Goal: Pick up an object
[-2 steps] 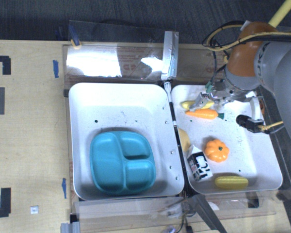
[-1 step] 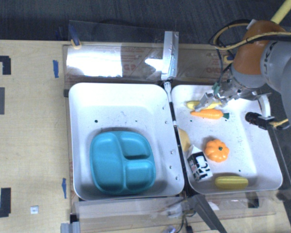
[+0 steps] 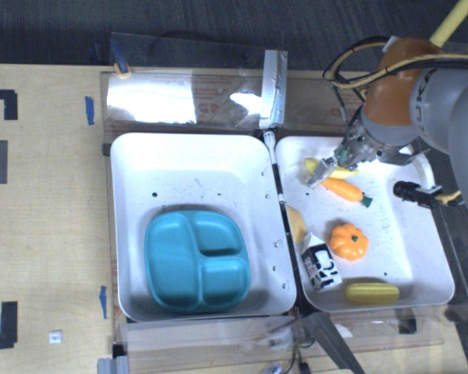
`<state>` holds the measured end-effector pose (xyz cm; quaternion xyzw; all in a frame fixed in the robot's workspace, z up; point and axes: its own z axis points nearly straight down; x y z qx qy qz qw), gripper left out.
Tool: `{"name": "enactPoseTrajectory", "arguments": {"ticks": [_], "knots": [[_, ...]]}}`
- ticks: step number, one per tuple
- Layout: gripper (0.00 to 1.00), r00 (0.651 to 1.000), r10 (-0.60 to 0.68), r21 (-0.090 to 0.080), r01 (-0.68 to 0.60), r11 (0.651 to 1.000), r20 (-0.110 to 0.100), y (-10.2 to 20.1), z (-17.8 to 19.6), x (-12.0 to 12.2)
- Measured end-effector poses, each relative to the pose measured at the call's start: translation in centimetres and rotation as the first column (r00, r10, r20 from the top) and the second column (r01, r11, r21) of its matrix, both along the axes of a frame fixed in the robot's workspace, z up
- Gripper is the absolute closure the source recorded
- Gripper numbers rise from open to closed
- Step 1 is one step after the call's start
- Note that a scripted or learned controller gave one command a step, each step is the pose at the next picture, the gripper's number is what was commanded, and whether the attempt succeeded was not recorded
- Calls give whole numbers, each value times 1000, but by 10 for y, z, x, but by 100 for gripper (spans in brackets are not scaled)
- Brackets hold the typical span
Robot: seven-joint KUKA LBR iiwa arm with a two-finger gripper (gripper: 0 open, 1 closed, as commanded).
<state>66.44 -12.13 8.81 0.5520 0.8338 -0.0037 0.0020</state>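
The arm's fingers reach into the right bin (beside a carrot, above a pumpkin).

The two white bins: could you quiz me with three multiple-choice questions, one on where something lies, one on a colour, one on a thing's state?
1. Where is the blue divided plate? A left bin B right bin C bench
2. What colour is the small pumpkin? A green B orange C purple
3. How does the carrot lie? A upright B on its side C on the plate

A: the plate rests in the left bin.
B: the pumpkin is orange.
B: the carrot lies flat on the right bin floor, below the gripper.
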Motion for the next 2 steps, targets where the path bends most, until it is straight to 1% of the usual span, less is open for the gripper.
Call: {"name": "enactPoseTrajectory", "arguments": {"ticks": [1, 2], "knots": [[100, 1000, 3, 4, -3, 1000, -3, 3, 6, 0], [100, 995, 98, 9, -98, 995, 7, 79, 99, 4]]}}
